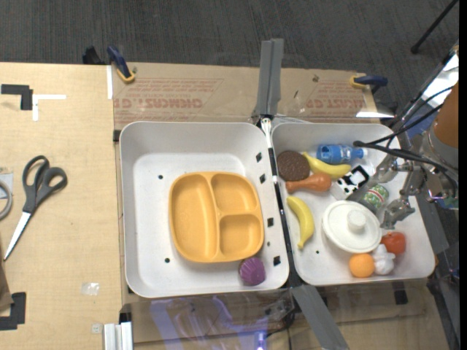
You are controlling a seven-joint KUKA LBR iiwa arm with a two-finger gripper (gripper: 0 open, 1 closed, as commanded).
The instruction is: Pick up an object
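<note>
My gripper [398,192] hangs over the right side of the right bin [416,272], reaching in from the right. It is open, and between its metal fingers [387,170] I see only the bin floor. A green can [373,195] lies just left of it. A white lidded pot [352,224] sits below and to the left. A red tomato [394,242] is just below the lower finger. The same bin holds a blue bottle [336,152], two bananas [301,221], a drumstick [310,184], a brown disc [293,165] and an orange [361,265].
The left bin [146,159] holds a yellow divided plate [217,216] and a purple object [252,271] at its front edge. Scissors [33,192] lie on the bench far left. A grey divider bar [270,79] runs back from between the bins.
</note>
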